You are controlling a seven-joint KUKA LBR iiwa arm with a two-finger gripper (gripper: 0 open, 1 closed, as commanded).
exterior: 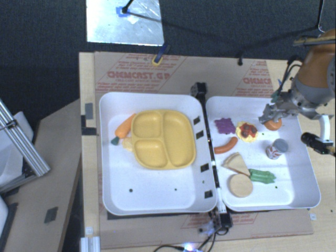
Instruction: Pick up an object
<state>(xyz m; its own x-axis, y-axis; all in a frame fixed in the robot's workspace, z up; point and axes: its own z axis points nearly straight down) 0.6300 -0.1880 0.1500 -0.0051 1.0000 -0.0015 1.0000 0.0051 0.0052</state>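
My gripper (274, 114) hangs over the far right part of the right bin (304, 185), right above a small orange piece (273, 124). Whether the piece is gripped or just lying under the gripper is unclear. Close by to the left lie a yellow-and-red toy food (247, 131) and a purple grape bunch (224, 125). Further forward are a red sausage (226, 145), a small grey can (276, 148), a tan wedge (237, 164), a tan round disc (240, 186) and a green vegetable (262, 176).
The left bin (113, 193) holds a yellow divided plate (160, 138) with a carrot (125, 126) at its left edge. A black hinge strip (207, 140) runs between the bins. The arm's grey body and orange band (315, 67) tower over the right bin's far corner.
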